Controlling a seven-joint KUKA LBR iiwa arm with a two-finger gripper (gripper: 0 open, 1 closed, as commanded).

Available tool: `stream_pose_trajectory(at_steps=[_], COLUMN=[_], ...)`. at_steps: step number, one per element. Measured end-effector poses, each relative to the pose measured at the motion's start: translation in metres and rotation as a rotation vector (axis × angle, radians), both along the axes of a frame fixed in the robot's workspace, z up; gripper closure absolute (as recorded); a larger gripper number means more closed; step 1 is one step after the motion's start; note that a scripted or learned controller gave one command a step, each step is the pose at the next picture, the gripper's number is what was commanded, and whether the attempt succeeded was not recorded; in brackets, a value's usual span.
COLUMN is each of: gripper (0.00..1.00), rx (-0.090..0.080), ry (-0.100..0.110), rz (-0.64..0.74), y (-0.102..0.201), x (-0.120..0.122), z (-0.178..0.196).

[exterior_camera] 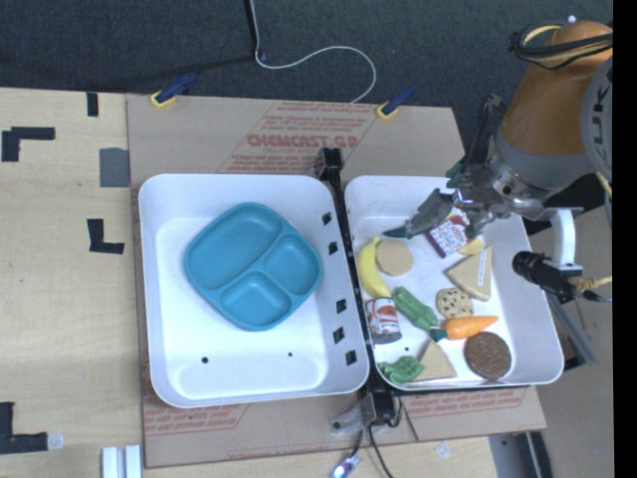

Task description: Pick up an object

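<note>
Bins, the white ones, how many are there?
2. The left bin holds a blue plate. The right bin holds the toy food, with the gripper over it.

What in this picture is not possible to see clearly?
- Gripper, camera view: fingers blurred, so open or shut is unclear.
- Purple packet: upper part hidden under the gripper; whether it is gripped is unclear, and the label is too small.
- Small can: print too small to read.
- Green item at the right bin's front: partly under the sandwich wedge, identity uncertain.
</note>
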State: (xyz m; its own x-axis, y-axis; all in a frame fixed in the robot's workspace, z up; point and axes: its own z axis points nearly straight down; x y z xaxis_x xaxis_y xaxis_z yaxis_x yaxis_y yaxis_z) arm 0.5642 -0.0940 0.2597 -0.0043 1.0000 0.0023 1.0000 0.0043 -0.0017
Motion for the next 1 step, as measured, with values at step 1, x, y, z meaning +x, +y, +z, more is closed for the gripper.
stream_pose_trajectory(at_steps=[1], gripper=[0.00], rx=[0.001], ry=[0.004], rz=[0.001], y=[0.0545], x=[-0.0725], z=[0.0164])
